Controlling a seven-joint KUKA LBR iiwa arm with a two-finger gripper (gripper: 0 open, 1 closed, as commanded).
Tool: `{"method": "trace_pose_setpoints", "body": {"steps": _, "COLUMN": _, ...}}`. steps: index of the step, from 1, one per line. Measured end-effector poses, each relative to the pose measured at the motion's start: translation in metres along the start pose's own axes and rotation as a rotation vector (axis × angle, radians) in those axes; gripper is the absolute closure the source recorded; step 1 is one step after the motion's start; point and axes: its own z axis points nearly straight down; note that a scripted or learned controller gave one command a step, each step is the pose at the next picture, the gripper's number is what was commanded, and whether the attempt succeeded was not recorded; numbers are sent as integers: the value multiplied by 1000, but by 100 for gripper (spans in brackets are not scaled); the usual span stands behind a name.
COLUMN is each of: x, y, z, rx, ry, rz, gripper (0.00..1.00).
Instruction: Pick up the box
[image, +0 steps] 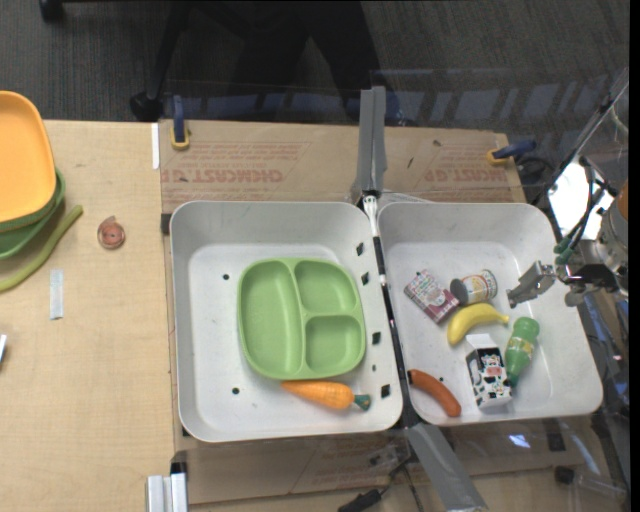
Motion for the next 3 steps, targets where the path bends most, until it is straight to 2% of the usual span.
{"method": "trace_pose_setpoints", "body": {"steps": 1, "x": 21, "y": 55, "z": 49, "rx": 0, "ry": 0, "rz": -71, "gripper": 0}}
{"method": "trace_pose_setpoints", "body": {"steps": 2, "x": 52, "y": 115, "z": 160, "rx": -13, "ry": -2, "rz": -207, "gripper": 0}}
{"method": "trace_pose_setpoints", "body": {"steps": 3, "x": 52, "y": 68, "z": 160, "rx": -14, "ry": -4, "rz": -555, "gripper": 0}}
